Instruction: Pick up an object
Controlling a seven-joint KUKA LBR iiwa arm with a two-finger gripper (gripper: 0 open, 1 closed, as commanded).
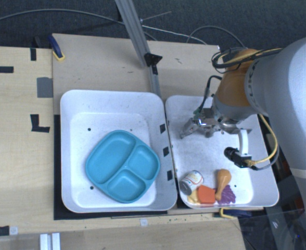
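Observation:
Several small objects lie in the near corner of the right bin (257, 155): a white ball with red stitching (192, 179), an orange block (206, 194), a tan drumstick (223, 178), a purple bunch of grapes (227, 195) and a yellow piece (193, 197). My gripper (200, 129) hangs over the far half of the same bin, well behind that cluster and apart from it. Its fingers are spread open with nothing between them.
A blue divided plate (123, 165) lies in the left bin (75, 113). A grey metal pole (135, 27) slants down from the top to the bins' far edge. The arm's cable and black connector (236, 157) hang over the right bin.

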